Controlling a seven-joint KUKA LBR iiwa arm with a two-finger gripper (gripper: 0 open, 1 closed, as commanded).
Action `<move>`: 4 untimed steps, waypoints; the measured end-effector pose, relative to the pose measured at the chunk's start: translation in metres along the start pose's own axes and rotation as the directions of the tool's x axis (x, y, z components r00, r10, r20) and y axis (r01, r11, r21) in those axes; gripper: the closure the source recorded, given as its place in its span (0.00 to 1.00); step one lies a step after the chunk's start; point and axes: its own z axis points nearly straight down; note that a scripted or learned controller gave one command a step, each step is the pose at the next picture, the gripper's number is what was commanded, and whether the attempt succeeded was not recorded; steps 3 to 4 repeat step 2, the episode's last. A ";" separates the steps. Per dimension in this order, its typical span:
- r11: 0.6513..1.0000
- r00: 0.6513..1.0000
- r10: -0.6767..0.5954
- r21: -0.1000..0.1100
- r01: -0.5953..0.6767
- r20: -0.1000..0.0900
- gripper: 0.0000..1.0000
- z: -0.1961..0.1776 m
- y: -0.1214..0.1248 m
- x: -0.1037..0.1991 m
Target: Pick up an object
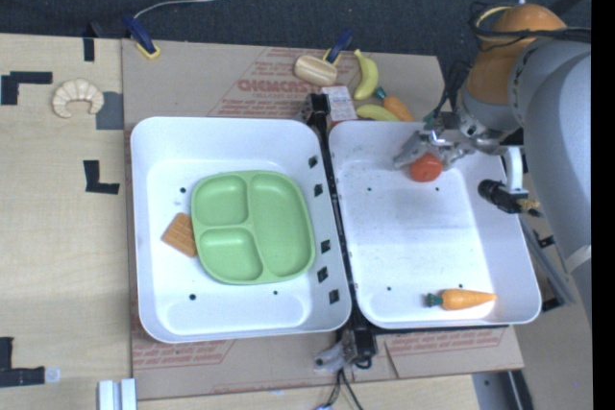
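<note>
Jaws [430, 152] sit low over the far part of the right bin [500, 298], reaching in from the worktop's right edge, and a small red-orange tomato-like object [426, 169] lies right at their tips. Whether the fingers are closed on it or merely touching it cannot be told from this slanted view; the metal parts overlap its upper side.

Near the front right corner of the same bin a toy carrot [462, 300] lies on its side, well apart from the jaws.

On the left half of the worktop, the left bin [154, 302] carries a green divided plate [253, 227] near its middle, and a tan cracker-like piece [180, 233] pokes out from under the plate's left edge.

Beyond the bins, along the far edge of the cardboard sheet, lie a bread roll [314, 68], a yellow banana [366, 76], and a small box [337, 101] just beside the bins' shared corner. A croissant [78, 97] rests near the worktop's far left corner.
</note>
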 end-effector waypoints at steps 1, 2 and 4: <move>1.000 1.000 0.000 0.001 0.001 -0.002 0.00 0.001 0.000 0.042; 1.000 1.000 -0.002 0.000 0.002 0.001 1.00 -0.010 0.000 0.042; 1.000 1.000 -0.002 0.000 0.002 0.001 1.00 -0.010 0.000 0.042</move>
